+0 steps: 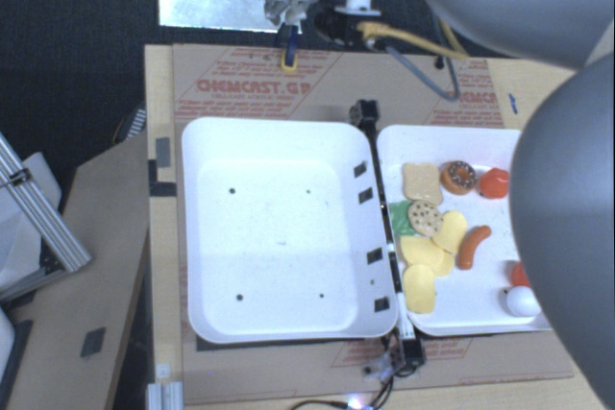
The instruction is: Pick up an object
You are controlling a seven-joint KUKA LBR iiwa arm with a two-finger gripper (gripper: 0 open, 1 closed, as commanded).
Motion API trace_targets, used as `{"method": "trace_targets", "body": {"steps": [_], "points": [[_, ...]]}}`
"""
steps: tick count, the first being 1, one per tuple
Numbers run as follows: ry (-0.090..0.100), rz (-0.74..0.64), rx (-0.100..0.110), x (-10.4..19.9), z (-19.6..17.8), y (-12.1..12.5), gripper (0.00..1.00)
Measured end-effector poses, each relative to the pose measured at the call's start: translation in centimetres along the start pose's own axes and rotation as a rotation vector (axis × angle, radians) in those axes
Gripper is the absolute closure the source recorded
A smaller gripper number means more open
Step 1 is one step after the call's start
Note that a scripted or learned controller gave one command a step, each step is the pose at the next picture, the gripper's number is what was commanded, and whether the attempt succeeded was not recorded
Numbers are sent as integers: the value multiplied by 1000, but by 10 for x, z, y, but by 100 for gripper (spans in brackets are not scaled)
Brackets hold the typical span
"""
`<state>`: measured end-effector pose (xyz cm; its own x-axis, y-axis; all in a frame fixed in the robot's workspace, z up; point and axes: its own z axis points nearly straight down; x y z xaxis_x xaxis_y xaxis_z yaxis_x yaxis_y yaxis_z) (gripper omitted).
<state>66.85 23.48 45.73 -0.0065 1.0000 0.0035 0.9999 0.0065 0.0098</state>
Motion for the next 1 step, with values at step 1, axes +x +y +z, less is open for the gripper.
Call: {"method": "trace_targets", "body": {"steps": [1], "points": [[-2,0,4,0,-32,0,100]]}}
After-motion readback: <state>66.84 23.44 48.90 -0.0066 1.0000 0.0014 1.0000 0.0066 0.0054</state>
